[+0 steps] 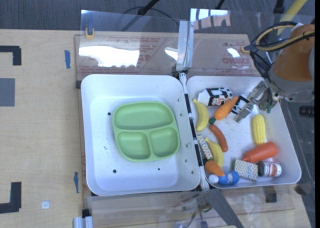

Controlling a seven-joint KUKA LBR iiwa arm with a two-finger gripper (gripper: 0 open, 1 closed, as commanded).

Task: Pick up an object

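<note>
My gripper (254, 108) hangs over the upper right of the right bin (290, 144), open, with nothing between its fingers (243, 114). Just left of it lie an orange carrot (226, 108) and a black-and-white carton (217, 96). A yellow corn cob (258, 128) lies directly below it. Further left a banana (201, 114) lies along the bin's wall. A reddish sausage (218, 137) is in the middle of the bin, and a fat orange-red piece (260, 152) is near the lower right.
The left bin (95, 122) holds a green divided plate (146, 131). Along the right bin's front lie a blue bottle (226, 178), a patterned box (246, 168), a small can (272, 169) and a second yellow piece (216, 149). A clear wall (150, 47) stands behind both bins.
</note>
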